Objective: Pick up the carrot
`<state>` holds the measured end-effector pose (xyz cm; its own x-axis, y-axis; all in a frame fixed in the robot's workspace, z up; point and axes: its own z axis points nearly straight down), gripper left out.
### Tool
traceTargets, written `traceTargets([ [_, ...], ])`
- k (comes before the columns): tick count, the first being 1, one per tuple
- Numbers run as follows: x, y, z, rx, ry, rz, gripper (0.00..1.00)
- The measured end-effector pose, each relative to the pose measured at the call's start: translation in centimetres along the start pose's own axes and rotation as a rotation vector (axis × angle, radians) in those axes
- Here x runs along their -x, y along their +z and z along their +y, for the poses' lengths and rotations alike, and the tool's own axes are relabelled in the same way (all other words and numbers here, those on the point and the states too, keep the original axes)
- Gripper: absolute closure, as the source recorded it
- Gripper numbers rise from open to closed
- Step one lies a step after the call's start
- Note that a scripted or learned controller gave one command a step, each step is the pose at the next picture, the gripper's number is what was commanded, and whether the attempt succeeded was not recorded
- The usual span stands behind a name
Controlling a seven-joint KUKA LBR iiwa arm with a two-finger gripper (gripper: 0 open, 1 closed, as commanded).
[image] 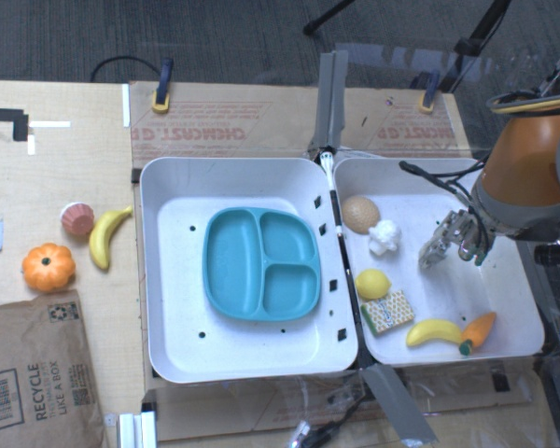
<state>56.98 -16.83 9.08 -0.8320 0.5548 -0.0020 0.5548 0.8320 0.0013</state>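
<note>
**Two-bin bench with the arm over the right bin**

All places are given relative to the blue divided tray [261, 263], which lies in the left white bin [154, 278]. Far to the left of the tray, on the wooden bench top [56, 157], a small orange pumpkin [48, 267], a pinkish round item [77, 219] and a yellow banana [105, 237] are seen, with a brown paper bag [37, 371] below them. Just right of the tray, past the shared bin walls, the right white bin [523, 343] is found; in it a tan egg-shaped item [359, 214], a white crumpled item [384, 237], a lemon [372, 284] and a small patterned packet [388, 311] are grouped. Further right and lower, a second banana [434, 332] is seen with the carrot [478, 331] touching its right end, near the bin's front right corner. The gripper [439, 253] is held above the bin floor, up and left of the carrot and apart from it; whether its fingers are apart or together cannot be told, and nothing is seen between them
</note>
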Motion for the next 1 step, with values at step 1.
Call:
traceTargets([
  [1, -1.68, -10.41, 3.25, -0.002, 0.282, 0.0, 1.0],
])
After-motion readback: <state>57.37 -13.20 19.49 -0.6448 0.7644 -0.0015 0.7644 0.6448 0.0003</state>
